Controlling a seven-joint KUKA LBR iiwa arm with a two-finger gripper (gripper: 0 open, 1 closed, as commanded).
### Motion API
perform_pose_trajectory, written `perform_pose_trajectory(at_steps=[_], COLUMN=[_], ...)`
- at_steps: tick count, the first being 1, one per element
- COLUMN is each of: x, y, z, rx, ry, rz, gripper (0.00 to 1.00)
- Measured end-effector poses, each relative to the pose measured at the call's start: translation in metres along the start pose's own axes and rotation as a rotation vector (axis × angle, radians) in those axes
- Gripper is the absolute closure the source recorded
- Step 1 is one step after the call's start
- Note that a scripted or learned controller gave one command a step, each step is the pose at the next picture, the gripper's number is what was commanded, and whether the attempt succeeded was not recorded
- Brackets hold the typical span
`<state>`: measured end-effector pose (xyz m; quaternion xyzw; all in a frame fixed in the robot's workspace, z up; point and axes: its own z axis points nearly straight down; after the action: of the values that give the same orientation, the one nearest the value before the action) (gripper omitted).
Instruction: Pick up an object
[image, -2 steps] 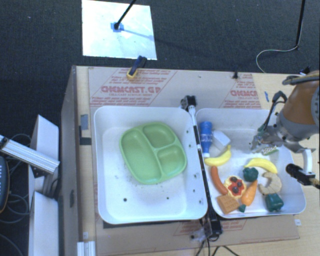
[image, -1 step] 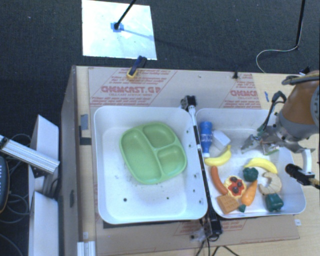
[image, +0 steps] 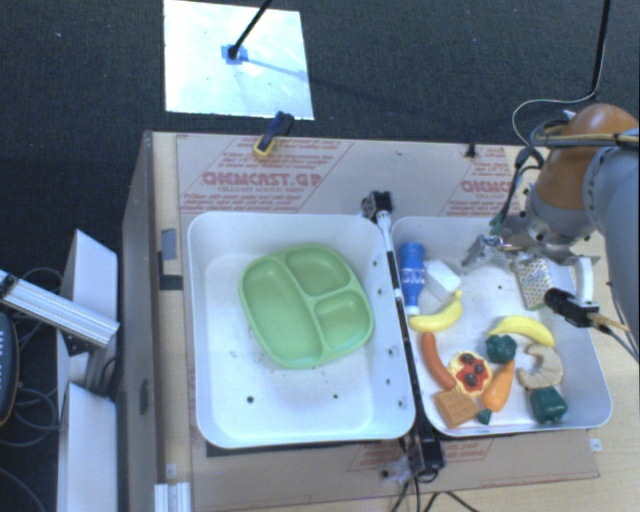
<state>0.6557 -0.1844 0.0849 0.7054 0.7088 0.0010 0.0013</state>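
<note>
From the overhead camera I see the surface (image: 300, 165) carrying two white bins side by side. The left bin (image: 225, 330) holds a green divided plate (image: 305, 305), lying flat near the bin's middle.

The right bin (image: 595, 400) holds the loose pieces. A blue bottle (image: 411, 272) lies along its left wall, with a white block (image: 441, 277) just beside it. Below them a banana (image: 440, 317) curves toward the bin's centre, and an orange sausage (image: 435, 360) lies under it. Toward the bin's near edge I make out a small pizza (image: 470, 371), a carrot (image: 499, 386), a cracker (image: 456, 406) and a green pepper (image: 548, 404). A second banana (image: 522, 327) sits nearer the right wall, with a dark green broccoli (image: 501, 348) touching its lower side and a slice of bread (image: 541, 369) just below.

The arm (image: 585, 165) comes in over the far right corner of the right bin. My pincer (image: 495, 243) sits low near that bin's far edge, above the white block and apart from it. I cannot tell how it stands, and I see nothing in it.
</note>
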Motion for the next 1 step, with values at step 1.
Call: perform_pose_trajectory(at_steps=[1], x=[0.0586], y=[0.0141], z=[-0.0002], rx=[0.0], ry=[0.001], rz=[-0.001], gripper=[0.0])
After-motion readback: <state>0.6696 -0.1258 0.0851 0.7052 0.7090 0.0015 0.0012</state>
